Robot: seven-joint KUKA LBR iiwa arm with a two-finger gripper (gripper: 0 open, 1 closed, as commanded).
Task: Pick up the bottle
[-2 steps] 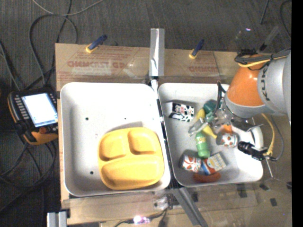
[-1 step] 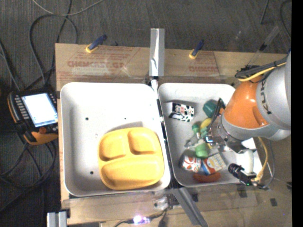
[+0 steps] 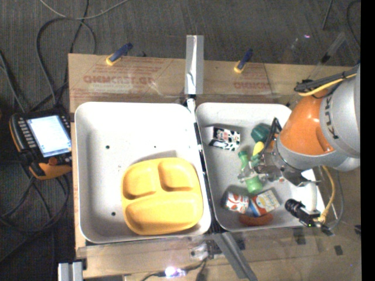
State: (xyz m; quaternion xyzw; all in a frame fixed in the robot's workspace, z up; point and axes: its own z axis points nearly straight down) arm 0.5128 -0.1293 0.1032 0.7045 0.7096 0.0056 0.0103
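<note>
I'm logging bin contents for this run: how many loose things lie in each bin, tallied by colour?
Yellow: 1, the divided tray in the left bin.
Green: 2, the bottle and a dark green piece.
Black and white: 1, a small box.
Red and white: 2, packets.
Total: 6

Illumination is even and moderately bright from overhead. The white bins (image 3: pixel 88 174) show mild glare without clipping. Shadows are soft and short. The surrounding floor (image 3: pixel 58 16) is dim. Focus is slightly soft throughout, with visible grain.

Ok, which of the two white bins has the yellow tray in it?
The left bin. The yellow divided tray lies there; the right bin holds small items and the gripper.
</note>
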